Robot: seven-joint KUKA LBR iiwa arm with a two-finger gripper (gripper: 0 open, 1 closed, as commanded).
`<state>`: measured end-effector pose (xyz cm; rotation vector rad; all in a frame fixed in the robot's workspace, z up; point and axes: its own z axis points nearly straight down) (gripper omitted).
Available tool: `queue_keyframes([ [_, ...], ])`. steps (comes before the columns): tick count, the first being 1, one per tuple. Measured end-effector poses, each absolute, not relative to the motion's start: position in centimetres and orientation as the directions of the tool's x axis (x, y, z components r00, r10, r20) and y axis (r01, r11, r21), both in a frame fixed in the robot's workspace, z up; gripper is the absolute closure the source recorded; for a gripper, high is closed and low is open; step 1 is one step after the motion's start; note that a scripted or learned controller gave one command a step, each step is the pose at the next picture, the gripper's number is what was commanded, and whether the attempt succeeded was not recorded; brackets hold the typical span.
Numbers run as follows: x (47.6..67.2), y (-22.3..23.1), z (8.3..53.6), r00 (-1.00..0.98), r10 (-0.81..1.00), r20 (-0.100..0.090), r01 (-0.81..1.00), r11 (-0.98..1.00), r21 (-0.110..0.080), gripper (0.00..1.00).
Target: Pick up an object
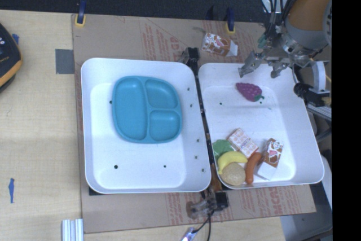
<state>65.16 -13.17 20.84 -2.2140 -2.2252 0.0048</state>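
Gripper [263,65] over the right bin's [304,138] far rim, fingers spread and holding nothing. Purple grape cluster [249,91] lies just nearer than the gripper, on bare floor well apart from the heap [246,157] of packets and toy food in the bin's near corner. Heap items overlap and are hard to separate. A blue divided plate [147,109] occupies the left bin [101,172].

Right bin [304,121]: open floor mid-bin around purple grapes [249,91]; near corner crowded with toy food cluster [246,158]. Left bin [90,121]: blue divided plate [147,109] occupies centre, margins free.
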Motion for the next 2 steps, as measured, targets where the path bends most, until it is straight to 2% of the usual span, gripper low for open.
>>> queue_keyframes([
  [1,65.5,-16.4,9.0,-0.004,1.0,-0.001,1.0,0.004,-0.007,0.0],
  [2,65.6,-16.4,10.2,-0.005,1.0,-0.001,1.0,0.005,-0.008,1.0],
])
